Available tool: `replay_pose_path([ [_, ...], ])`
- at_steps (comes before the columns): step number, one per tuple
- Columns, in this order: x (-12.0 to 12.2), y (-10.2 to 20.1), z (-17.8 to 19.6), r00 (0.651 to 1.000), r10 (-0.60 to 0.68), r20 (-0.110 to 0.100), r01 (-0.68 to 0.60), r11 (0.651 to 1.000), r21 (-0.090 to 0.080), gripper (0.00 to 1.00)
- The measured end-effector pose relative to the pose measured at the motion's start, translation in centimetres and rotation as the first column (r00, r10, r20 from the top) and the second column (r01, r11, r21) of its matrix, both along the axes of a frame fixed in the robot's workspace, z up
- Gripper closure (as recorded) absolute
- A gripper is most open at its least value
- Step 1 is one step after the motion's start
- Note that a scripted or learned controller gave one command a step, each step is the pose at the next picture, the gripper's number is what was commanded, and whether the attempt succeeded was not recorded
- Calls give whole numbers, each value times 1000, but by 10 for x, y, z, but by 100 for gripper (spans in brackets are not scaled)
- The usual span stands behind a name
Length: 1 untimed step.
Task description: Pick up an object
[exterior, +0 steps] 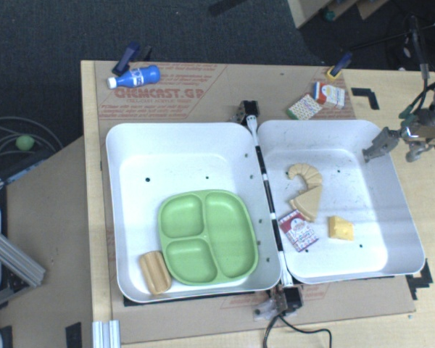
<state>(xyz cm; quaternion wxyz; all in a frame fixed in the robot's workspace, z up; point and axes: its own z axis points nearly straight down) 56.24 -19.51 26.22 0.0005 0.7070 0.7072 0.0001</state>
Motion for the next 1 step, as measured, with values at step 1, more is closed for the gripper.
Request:
replay_pose_path([
  [1, 21, 64, -80, 1000, 2, -4, -2, 1000, 3, 0],
])
